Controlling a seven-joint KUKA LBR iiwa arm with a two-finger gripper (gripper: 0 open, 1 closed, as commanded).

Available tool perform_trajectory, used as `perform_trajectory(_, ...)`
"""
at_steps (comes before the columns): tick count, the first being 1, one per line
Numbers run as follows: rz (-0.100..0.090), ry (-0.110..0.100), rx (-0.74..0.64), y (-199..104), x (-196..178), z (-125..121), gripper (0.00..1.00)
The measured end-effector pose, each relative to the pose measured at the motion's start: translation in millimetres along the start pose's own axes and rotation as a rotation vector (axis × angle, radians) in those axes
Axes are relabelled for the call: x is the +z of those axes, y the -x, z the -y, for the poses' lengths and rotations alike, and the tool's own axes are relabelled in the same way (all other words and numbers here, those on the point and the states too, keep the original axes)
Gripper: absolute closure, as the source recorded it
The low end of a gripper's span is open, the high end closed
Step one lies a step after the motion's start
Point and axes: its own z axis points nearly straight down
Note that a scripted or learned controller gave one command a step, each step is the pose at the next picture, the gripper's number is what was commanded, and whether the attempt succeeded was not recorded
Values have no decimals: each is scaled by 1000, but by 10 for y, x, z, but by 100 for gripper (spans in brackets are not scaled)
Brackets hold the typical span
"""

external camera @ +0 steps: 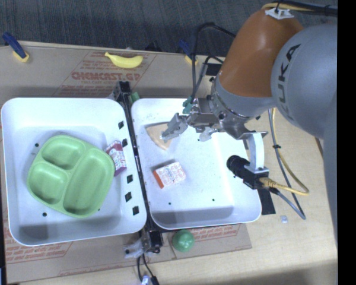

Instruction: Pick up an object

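Gripper [187, 126] hangs over the right bin [225, 209], fingers spread, nothing between them, just beside a tan wedge [156, 134] near the bin's upper-left corner. A small orange-and-white packet [169, 174] lies mid-bin, apart.

Judgement: the wedge is the target. Descend straight, 1 finger each side of its narrow width. Its long axis runs diagonally, tip toward lower right.

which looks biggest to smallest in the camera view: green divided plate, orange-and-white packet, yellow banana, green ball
1. green divided plate, by far the largest
2. yellow banana
3. orange-and-white packet, close to the banana in apparent size, so that order is unsure
4. green ball, smallest
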Motion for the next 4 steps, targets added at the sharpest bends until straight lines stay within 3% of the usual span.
perform_trajectory(1, -3, -13, 0, -188, 1181, 59, 0)
perform_trajectory(2, -2, -11, 0, -184, 1171, 54, 0)
perform_trajectory(3, -2, -7, 1, 279, 1172, -876, 0)
perform_trajectory(4, -3, -9, -2, -635, 1174, -878, 0)
